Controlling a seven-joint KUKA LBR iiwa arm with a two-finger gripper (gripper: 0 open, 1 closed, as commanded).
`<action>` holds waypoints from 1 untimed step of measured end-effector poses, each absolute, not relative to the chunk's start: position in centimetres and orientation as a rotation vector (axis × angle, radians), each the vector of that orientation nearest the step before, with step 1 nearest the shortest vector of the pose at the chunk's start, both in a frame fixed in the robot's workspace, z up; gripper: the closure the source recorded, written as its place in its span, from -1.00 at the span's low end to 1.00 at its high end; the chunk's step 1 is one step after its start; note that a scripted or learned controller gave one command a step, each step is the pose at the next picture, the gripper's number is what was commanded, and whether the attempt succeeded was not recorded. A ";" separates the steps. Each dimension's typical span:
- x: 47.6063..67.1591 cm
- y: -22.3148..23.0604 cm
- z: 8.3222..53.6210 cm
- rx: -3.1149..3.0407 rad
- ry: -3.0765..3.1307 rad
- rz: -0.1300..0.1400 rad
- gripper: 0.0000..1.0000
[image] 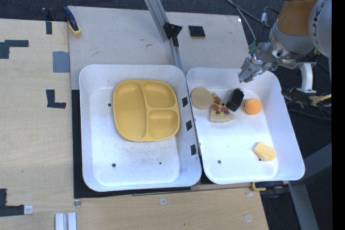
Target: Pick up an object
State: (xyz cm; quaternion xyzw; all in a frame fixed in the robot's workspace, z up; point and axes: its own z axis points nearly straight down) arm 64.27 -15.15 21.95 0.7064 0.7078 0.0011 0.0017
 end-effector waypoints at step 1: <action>63.0 -10.6 21.7 2.218 2.228 -0.001 1.00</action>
